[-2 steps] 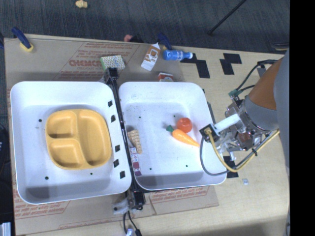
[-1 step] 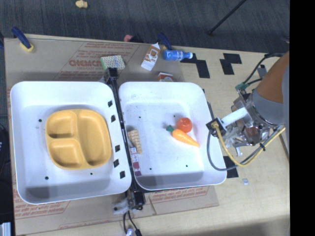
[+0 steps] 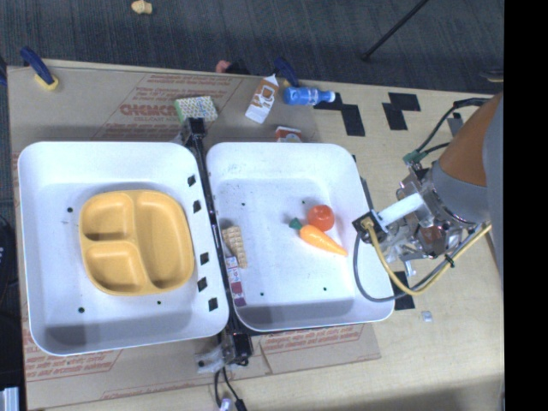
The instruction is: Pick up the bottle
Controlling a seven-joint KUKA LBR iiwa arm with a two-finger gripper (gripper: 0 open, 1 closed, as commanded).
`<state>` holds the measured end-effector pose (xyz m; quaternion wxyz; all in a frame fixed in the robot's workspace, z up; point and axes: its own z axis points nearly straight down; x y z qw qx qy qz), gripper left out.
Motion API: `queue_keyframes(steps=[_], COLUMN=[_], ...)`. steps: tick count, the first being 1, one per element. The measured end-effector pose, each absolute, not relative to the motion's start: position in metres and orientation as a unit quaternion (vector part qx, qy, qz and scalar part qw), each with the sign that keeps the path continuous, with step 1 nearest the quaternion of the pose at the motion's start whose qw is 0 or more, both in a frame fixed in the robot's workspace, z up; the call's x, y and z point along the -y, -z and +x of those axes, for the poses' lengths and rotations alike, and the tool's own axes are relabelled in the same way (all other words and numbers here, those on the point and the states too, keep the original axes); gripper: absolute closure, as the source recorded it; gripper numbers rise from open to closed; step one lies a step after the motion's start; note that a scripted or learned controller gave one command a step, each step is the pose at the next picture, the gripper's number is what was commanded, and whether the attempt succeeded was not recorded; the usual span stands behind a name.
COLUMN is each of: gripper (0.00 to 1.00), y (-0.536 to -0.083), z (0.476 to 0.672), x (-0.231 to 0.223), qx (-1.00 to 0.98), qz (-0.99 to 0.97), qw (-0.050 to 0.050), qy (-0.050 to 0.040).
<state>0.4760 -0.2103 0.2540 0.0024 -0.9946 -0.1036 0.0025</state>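
Meanwhile the gripper point(image 3: 409, 251) hangs just outside the right bin point(image 3: 257, 157) at its right rim, finger state impossible to tell, while the bottle point(image 3: 306, 97) lies on its side beyond the bin's far edge, probably needing a reach outside the bin

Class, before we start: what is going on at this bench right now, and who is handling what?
A grey robot arm reaches in from the right, its gripper just outside the right bin, near the rim. It holds nothing that can be seen. The bottle it should pick up, blue, lies on the bench beyond the bins, untouched. In the right bin are a carrot, a tomato and a corn cob. The left bin holds a yellow divided tray.
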Motion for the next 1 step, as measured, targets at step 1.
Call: queue_keyframes(steps=[1], gripper=[1.0], y=[-0.2566], z=[0.4762], x=[0.2106], qx=[0.103], qz=[-0.995], qw=[0.002], qy=[-0.0016])
